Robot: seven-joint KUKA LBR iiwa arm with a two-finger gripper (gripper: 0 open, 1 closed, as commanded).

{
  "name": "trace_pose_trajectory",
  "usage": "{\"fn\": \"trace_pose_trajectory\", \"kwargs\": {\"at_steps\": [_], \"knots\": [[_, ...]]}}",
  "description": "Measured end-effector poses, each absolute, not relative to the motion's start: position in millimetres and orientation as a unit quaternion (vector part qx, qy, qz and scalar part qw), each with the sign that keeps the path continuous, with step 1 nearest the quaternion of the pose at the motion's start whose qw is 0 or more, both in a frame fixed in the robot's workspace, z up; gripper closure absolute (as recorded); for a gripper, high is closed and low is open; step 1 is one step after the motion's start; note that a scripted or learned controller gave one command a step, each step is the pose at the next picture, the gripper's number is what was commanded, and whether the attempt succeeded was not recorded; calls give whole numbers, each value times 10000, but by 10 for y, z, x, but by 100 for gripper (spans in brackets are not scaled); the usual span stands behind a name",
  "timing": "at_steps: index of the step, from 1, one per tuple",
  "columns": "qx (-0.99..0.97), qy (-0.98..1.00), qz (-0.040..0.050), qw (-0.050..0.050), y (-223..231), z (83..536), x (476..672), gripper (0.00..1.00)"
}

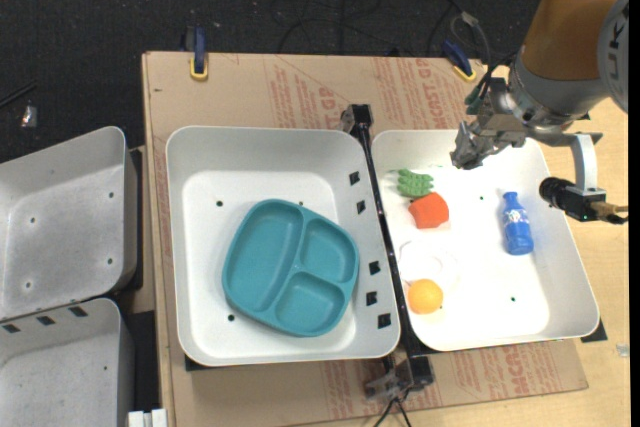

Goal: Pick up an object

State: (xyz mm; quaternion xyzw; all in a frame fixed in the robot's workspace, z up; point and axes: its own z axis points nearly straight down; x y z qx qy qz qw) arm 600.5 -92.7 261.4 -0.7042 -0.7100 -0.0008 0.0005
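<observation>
An orange ball (pixel 425 296) lies near the front of the right-hand bin (pixel 560 315), the item closest to the camera. Above the bin's far edge hangs the gripper (pixel 468 155) of the grey arm (pixel 570 25); its dark fingers point down over bare white floor, and whether they are apart or together cannot be told from this angle. Nothing is seen between them. Just left of and below the gripper sit a green leafy toy (pixel 413 182) and, touching it, a red-orange piece (pixel 429 211). A blue bottle (pixel 516 223) lies lengthwise nearer the right wall. In the left bin (pixel 200 165) rests a teal divided plate (pixel 290 267).
</observation>
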Motion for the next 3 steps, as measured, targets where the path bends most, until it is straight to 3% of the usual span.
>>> {"fn": "trace_pose_trajectory", "kwargs": {"at_steps": [1,3], "knots": [[-7048,-7094,4,13,-483,2534,5781,100],[-7043,-7099,0,13,550,2556,5584,100]]}}
